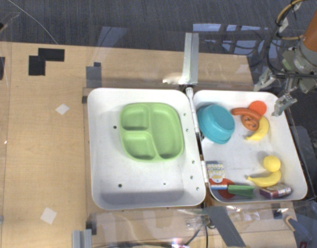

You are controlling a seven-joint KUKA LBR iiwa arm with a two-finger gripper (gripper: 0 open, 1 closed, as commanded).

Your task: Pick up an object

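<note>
The right bin holds a blue bowl lying tilted at its far left. To the bowl's right are an orange-red toy and a banana. Near the front lie a yellow lemon, a second banana, a small carton, a green block and a purple can. My gripper hangs over the bin's far right corner, above and right of the orange-red toy. It is open with nothing between its fingers.
The left bin holds a green divided plate. A metal post stands behind the wall between the bins. Cables loop beside the arm at the top right.
</note>
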